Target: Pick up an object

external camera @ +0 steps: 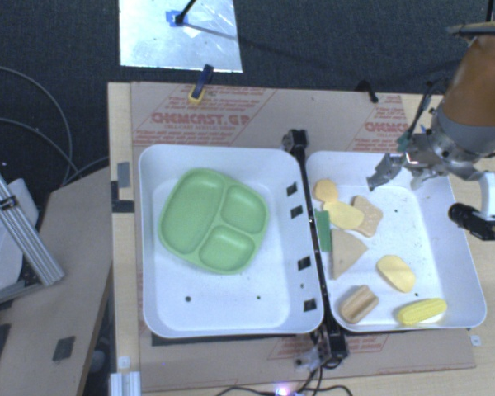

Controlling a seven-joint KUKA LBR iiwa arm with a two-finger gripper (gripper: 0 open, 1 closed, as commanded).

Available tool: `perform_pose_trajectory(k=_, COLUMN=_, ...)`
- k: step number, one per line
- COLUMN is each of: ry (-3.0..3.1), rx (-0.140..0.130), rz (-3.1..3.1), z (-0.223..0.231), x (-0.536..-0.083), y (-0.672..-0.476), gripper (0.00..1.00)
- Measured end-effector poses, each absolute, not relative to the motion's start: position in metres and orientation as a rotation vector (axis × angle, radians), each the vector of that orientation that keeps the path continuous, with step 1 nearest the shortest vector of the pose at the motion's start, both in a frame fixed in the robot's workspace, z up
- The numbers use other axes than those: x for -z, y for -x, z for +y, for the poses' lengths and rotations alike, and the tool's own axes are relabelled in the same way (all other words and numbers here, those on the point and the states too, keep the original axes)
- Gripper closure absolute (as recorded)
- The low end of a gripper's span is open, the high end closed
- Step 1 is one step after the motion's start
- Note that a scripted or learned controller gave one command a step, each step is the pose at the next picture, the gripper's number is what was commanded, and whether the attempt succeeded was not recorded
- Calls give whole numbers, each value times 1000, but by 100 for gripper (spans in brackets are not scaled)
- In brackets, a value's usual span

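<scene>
Looking down, camera view: two white bins side by side; the left bin point(161, 304) bears a green divided plate point(214, 219), the right bin point(458, 262) bears the toy food.
Gripper: the gripper point(400, 170) hovers over the right bin's far edge, above and apart from the food — whether it is released or clenched I cannot tell, and nothing shows in its grasp.
Candidates: a small yellow round piece point(326, 191), a yellow slab point(344, 215) touching a tan cracker point(367, 214), a pale wedge point(345, 252), a lemon-like piece point(395, 272), a bread roll point(358, 303), a corn cob point(421, 310).
Handling: likely light, stiff plastic with a smooth skin — apt to slip or skate when nudged.
Where to hold: across the short width; the lemon-like piece looks easiest, standing apart from its neighbours.
Edges: the corn cob and roll lie close to the near wall, the wedge beside the middle divider point(318, 254), leaving little finger room there.
Open room: bare floor lies along the bin's right side and around the lemon-like piece.
</scene>
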State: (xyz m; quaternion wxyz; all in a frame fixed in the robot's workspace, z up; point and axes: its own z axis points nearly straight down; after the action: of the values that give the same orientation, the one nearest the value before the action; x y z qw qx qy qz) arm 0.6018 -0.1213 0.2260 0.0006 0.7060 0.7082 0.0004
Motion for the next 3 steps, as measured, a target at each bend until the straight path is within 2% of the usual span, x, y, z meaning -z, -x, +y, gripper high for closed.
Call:
perform_pose_trajectory(k=1, ry=-2207, rx=-8, rz=2231, z=-47, x=-279, y=-603, gripper=0)
perform_pose_trajectory(k=2, ry=-2205, rx=-6, rz=2241, z=82, x=-264, y=-590, gripper=0)
perform_pose_trajectory(k=3, ry=-2224, rx=7, rz=2225, z=70, x=-181, y=-542, gripper=0)
